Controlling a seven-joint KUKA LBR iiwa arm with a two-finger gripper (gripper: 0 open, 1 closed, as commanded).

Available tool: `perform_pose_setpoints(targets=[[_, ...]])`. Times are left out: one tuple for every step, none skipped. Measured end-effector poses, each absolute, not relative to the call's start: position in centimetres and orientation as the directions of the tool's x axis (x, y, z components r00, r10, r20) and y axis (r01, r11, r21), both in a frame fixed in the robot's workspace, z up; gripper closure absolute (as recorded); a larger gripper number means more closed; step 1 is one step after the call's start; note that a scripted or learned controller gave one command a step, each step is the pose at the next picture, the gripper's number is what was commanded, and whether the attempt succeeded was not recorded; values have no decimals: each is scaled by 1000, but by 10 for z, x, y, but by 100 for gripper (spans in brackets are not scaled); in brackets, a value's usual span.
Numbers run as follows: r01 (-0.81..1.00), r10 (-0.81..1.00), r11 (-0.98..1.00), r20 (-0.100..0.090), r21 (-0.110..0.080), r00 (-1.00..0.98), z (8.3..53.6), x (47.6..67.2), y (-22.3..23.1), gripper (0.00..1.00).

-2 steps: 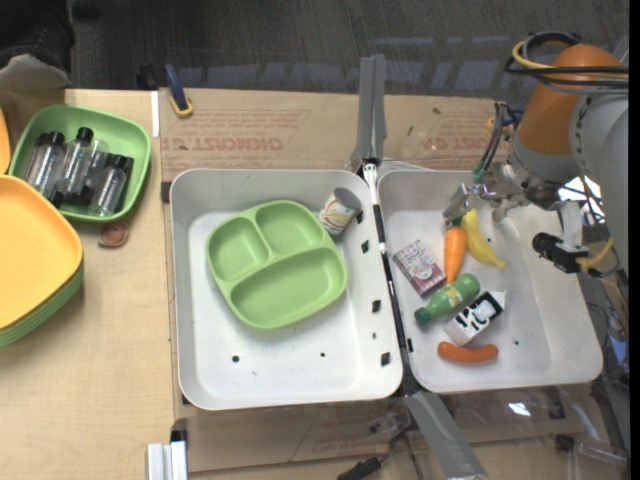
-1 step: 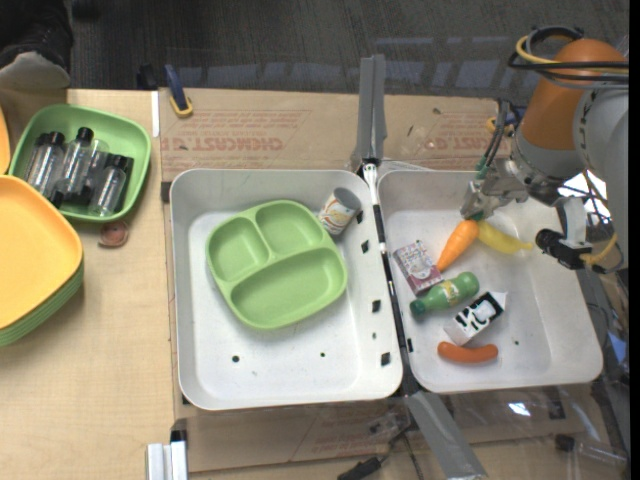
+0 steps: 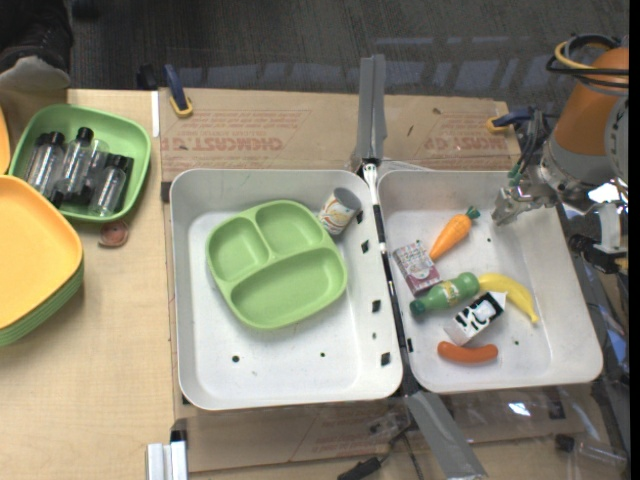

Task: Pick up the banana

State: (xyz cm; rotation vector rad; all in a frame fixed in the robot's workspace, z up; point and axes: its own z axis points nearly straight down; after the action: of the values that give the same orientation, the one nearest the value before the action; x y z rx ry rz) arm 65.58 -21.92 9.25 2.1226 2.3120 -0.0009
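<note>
Presently, your pincer [image 3: 515, 200], grip state indiscernible, hovers over the right bin's [image 3: 575, 363] far edge; banana [image 3: 512, 295] lies apart, near a carrot [image 3: 451, 234].

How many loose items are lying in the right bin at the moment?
6: carrot at the back, pink carton, green bottle, banana, black-and-white packet partly on it, red sausage in front.

Grey KUKA arm [image 3: 590, 118] comes in from the right edge of the camera view, orange band above the wrist visible at upper right. Wrist angles down and to the left. Two-finger metal gripper [image 3: 512, 206] sits at the low end of the arm, tips pointing down-left. Nothing visible between the tips. Finger spacing too small and blurred to read.
</note>
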Motion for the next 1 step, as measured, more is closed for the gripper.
perform_pose_setpoints(targets=[[1000,1000,12,0,0,-12,92,612,-151,100]])
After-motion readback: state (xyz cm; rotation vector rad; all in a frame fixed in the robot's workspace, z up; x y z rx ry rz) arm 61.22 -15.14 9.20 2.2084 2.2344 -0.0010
